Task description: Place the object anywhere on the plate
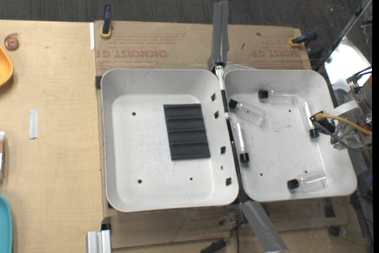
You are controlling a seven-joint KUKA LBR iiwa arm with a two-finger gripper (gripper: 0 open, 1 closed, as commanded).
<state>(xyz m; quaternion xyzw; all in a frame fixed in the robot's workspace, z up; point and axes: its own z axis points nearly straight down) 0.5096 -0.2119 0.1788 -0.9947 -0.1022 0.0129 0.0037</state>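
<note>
**Clear vials scattered in the right bin, ribbed black plate alone in the left**

While the arm sits at the far right edge of the view, its gripper point(349, 130) is a tangle of metal and yellow cable just outside the right bin's rim, and I cannot tell how its fingers stand.

Five clear plastic vials with black caps lie in the right white bin point(331, 186). One vial near the top point(273, 93) lies roughly level, cap to the left. A second tilted vial point(246, 111) rests below and left of it. A third long vial point(241, 142) lies along the bin's left wall, cap toward the bottom. A fourth vial point(308, 120) lies near the right wall, close to the gripper, cap at its lower end. A fifth vial point(308, 181) lies near the bottom rim, cap to the left. All are well apart from one another, with bare floor in the bin's middle.

The dark ribbed rectangular plate point(186, 131) lies flat in the centre of the left white bin point(118, 186), with open white floor on every side. Both bins touch along their inner rims on the cardboard-covered counter point(148, 44).
</note>
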